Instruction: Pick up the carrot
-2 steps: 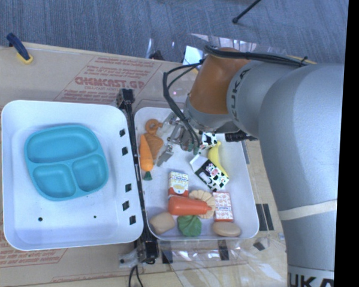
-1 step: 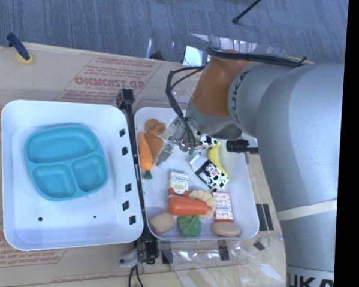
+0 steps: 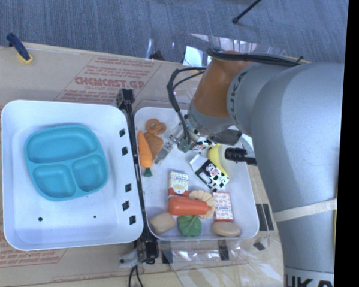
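my claw (image 3: 167, 150) is down in the right bin (image 3: 248, 197), at its far left part, fingers apart with nothing between them. the finger tips sit just right of the carrot (image 3: 145, 151), close to it; can't tell if they touch. the carrot lies along the bin's left wall, lengthwise near to far, green stub at the near end. just beyond the claw there's a pretzel (image 3: 156, 127). to the right of the claw, under my wrist: a banana (image 3: 217, 155) and a black-and-white cow-pattern carton (image 3: 210, 173). nearer part of the bin: small juice box (image 3: 178, 183), a red-orange sausage-like piece (image 3: 186, 205) lying across, a red packet (image 3: 223, 206), a green leafy piece (image 3: 189, 225), two tan bread-like lumps on either side of it. left bin (image 3: 13, 221) holds a blue divided plate (image 3: 66, 161), well apart from my claw.
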Action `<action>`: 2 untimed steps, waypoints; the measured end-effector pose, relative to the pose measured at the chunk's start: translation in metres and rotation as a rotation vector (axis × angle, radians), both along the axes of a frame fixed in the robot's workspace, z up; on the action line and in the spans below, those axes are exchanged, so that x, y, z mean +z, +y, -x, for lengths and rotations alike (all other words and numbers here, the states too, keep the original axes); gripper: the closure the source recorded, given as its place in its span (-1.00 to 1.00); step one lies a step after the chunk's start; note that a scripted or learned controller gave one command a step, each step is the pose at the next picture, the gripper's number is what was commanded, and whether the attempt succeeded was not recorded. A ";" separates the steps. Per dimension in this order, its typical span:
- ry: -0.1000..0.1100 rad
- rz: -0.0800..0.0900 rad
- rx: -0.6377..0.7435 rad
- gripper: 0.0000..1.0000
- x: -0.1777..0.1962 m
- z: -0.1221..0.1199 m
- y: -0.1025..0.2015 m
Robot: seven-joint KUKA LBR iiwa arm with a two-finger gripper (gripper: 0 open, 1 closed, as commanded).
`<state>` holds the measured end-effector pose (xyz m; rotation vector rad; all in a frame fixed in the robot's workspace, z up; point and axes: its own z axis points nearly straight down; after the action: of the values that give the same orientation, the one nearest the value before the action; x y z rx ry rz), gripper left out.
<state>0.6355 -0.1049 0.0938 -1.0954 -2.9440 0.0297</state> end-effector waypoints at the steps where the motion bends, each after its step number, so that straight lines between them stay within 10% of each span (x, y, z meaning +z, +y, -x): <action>1: 0.000 0.001 -0.367 -1.00 0.000 0.011 -0.002; 2: -0.013 -0.012 -0.566 -1.00 0.000 -0.022 0.002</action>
<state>0.6572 -0.1029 0.0935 -1.8759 -2.5236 0.0042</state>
